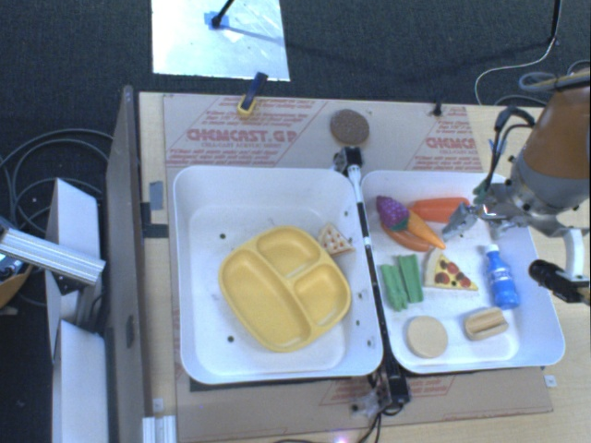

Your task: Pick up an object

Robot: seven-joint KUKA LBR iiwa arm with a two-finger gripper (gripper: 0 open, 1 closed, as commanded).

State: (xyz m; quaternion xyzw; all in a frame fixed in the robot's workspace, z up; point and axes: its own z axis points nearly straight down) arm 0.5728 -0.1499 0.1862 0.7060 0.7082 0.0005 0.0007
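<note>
— So, where is the claw (468, 216) sitting right now?

— It is hanging over the back of the right bin (554, 344), just beside the carrot (441, 208) and the orange pepper (416, 233). Its fingers look slightly apart, and nothing is sitting between them, so I am reading it as holding nothing.

— How should it be going about the pick?

— My judgement: it is best off choosing one item with bare floor around it. The carrot, grapes (392, 212) and pepper are touching each other, so closing there is risking a nudge instead of a grip. The blue bottle (502, 279) is lying apart from its neighbours and is near the claw; coming straight down with the fingers across its narrow width looks safest.

— And what are we counting?

— In the right bin: one carrot, one bunch of grapes, one orange pepper, two green sticks (401, 281), one pizza slice (450, 273), one blue bottle, one round cookie (428, 336) and one bread roll (486, 322). In the left bin (199, 275): one yellow divided plate (283, 287) and one small wedge (336, 239) touching its rim. Both bins are resting on the surface (277, 132).
</note>
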